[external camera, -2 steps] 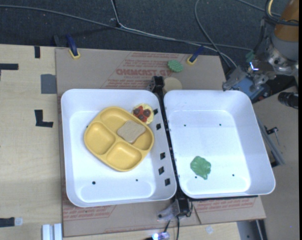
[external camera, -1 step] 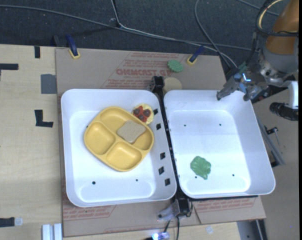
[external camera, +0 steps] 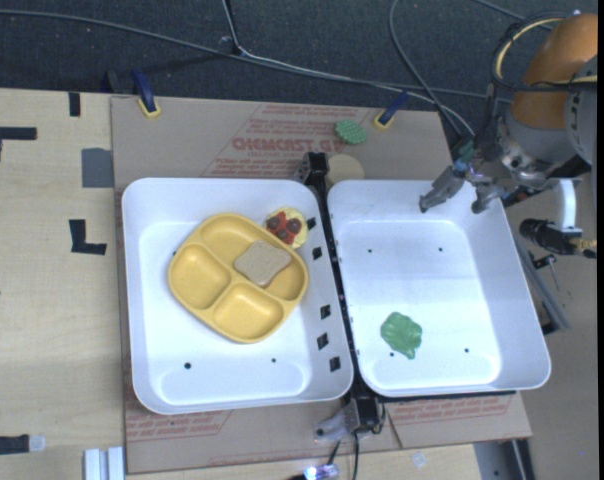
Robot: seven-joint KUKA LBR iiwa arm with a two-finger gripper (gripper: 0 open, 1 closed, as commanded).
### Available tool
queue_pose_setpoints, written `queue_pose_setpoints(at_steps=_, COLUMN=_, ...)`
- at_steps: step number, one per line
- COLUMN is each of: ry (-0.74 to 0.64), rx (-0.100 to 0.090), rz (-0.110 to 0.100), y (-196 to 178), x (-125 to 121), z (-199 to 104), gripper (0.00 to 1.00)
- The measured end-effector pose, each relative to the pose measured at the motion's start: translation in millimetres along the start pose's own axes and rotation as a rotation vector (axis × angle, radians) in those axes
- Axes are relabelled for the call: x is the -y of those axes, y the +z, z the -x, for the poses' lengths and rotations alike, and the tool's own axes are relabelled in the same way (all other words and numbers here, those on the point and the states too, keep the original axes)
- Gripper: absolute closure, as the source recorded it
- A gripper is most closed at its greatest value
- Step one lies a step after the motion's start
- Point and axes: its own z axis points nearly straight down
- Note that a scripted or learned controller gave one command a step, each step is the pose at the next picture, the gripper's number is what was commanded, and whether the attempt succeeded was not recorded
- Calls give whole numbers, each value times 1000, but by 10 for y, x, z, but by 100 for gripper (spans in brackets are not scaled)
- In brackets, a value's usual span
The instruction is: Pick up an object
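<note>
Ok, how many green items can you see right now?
2. A leafy green toy lies in the right bin, near its front. A small green piece sits on the cardboard behind the bins.

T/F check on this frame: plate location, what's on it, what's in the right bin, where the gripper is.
1. The yellow divided plate lies in the left bin. True.
2. A slice of bread rests on the plate. True.
3. The green leafy piece sits on the yellow plate. False: it lies on the floor of the right bin, toward the near side.
4. The gripper has the green piece between its jaws. False: the gripper is over the right bin's far edge, well apart from the piece, with nothing between its jaws.
5. A small green item lies on the cardboard beyond the bins. True.
</note>
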Motion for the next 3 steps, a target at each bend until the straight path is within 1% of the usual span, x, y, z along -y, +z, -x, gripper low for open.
queue_pose_setpoints(at_steps=1, ry=0, rx=0, rz=-2, y=637, x=-34, z=-5, gripper=0)
queue_pose_setpoints(at_steps=2, ry=-1, rx=0, rz=2, y=495, x=-45, z=-10, gripper=100)
queue_pose_setpoints(at_steps=3, ry=0, rx=-1, rz=7, y=65, x=-78, z=-26, gripper=100)
